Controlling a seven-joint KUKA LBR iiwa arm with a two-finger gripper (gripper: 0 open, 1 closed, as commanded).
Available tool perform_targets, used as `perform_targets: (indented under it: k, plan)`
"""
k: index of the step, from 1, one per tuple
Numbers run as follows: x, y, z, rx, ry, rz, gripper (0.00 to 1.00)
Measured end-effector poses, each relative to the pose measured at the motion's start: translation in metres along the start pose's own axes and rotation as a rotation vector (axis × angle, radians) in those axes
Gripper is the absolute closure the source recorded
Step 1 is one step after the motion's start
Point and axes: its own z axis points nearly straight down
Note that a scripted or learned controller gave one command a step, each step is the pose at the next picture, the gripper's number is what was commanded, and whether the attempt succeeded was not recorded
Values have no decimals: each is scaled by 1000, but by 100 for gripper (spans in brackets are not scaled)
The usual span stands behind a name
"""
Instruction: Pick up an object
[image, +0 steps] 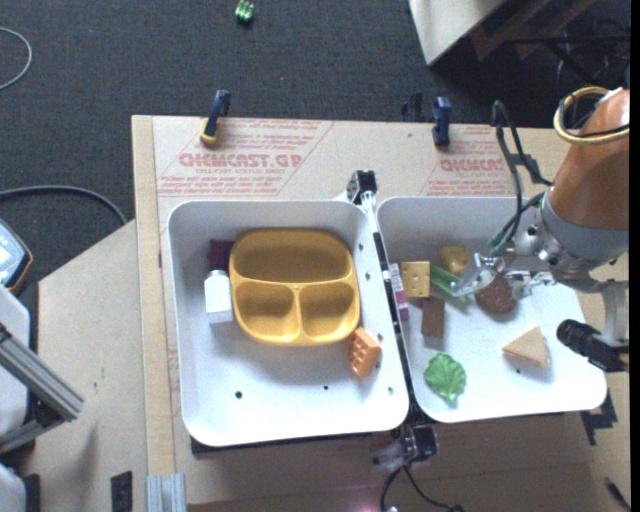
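Green leaf (445, 377) lies at right bin (570, 400) front edge; behind it my claw (478, 280) hangs over a brown lump (497, 298), finger spread indiscernible.

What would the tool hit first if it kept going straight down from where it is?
Probably the round brown piece in the right bin, just below the tool. A green item lies close on its left; depth is hard to judge from this slanted view.
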Motion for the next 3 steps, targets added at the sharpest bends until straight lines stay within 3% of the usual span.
perform_targets:
  k: [1,3]
  plan:
    - [0,3,-6,-13,-2,-2,0]
    - [-4,-7,87,-5,0,-1,0]
